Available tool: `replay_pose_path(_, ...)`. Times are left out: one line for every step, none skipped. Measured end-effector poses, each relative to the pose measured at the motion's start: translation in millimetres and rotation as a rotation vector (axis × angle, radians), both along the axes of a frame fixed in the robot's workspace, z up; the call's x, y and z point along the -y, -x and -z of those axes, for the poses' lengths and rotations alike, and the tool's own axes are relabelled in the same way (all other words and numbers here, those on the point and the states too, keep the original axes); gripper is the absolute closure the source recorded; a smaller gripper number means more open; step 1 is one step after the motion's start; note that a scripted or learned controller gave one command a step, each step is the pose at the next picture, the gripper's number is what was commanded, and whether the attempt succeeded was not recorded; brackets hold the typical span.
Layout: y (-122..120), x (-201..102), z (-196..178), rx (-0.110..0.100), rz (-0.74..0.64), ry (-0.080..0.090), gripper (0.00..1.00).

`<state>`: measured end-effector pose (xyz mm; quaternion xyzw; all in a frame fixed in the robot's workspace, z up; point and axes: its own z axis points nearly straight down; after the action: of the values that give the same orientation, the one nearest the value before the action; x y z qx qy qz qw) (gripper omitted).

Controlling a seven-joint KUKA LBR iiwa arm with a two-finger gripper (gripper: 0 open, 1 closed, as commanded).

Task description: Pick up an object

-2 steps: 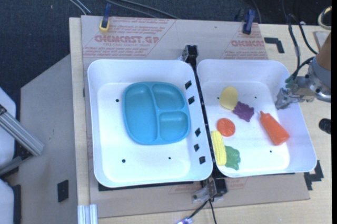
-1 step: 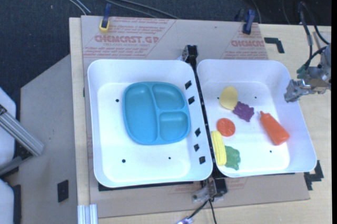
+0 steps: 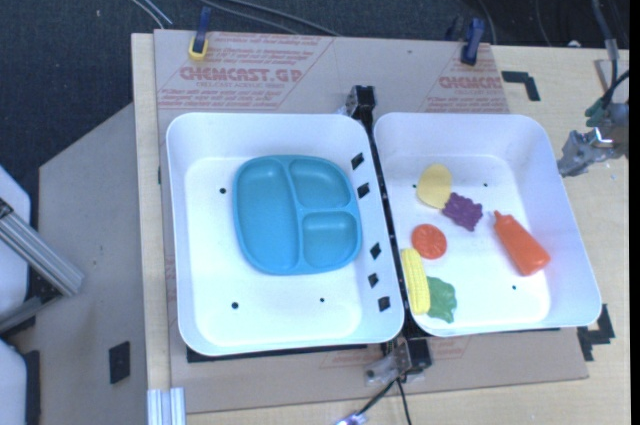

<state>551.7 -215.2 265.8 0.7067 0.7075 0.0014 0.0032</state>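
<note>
Bright, even light from overhead; both white bins [image 3: 290,333] are near blown out, with rims losing detail. Shadows are soft and short, a thin dark line under the bins' lower edge. The floor in the upper left of the frame stays dim. Slight overall softness; edges show mild blur.

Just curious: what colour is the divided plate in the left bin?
Light blue divided plastic plate, clear in the camera view.
</note>
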Motion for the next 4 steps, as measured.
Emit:
replay_pose_path(-10.4, -51.8, 14.3, -0.008, -0.005, -0.005, 1.00)
replay_pose_path(-29.8, -107.1, 26.9, -0.008, -0.005, -0.005, 1.00)
replay_pose_path(-45.8, -148.4, 29.3, -0.005, -0.004, -0.003, 1.00)
replay_pose_path(-57.5, -197.9, 41.6, -0.006, -0.005, -0.004, 1.00)
